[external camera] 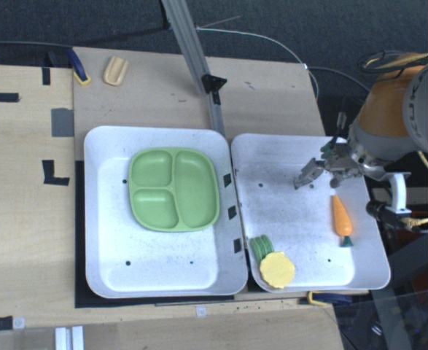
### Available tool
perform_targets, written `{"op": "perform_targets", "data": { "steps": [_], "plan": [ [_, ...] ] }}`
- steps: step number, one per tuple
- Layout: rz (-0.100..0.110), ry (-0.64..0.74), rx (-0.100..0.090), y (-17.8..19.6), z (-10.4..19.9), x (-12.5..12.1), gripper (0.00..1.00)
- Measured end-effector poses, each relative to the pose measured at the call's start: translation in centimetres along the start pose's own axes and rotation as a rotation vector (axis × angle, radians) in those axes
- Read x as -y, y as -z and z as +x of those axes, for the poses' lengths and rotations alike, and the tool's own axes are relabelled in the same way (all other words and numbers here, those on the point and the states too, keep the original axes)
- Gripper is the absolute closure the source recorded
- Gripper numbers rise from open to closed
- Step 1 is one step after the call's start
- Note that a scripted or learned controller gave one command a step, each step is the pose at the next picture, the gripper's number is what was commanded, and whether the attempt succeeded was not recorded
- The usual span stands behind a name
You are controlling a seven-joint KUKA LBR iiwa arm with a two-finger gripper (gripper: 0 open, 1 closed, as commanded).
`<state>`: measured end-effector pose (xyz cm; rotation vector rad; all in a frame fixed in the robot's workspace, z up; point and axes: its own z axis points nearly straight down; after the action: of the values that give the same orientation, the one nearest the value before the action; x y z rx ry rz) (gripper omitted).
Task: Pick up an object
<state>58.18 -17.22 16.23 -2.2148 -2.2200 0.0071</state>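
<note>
My gripper (319,180) hangs over the upper right part of the right bin (286,210), its two fingers spread open with nothing between them. An orange toy carrot (341,218) lies just below and to the right of the gripper, apart from it. A yellow corn piece with a green husk (273,264) rests at the right bin's front left corner. A green divided plate (175,189) sits in the left bin (108,261).
A grey pole (192,42) slants in from the top and ends near the bins' shared upper corner. A small tan object (115,71) and a blue-yellow clip (79,67) lie on the bench behind the left bin.
</note>
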Motion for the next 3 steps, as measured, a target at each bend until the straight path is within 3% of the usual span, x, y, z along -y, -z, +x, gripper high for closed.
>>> {"op": "perform_targets", "data": {
  "steps": [2,3],
  "plan": [
    [-0.006,0.0,0.003,-7.4,0.4,-0.6,0.0],
    [-0.005,0.001,0.001,-6.4,0.5,-0.7,1.0]
  ]
}}
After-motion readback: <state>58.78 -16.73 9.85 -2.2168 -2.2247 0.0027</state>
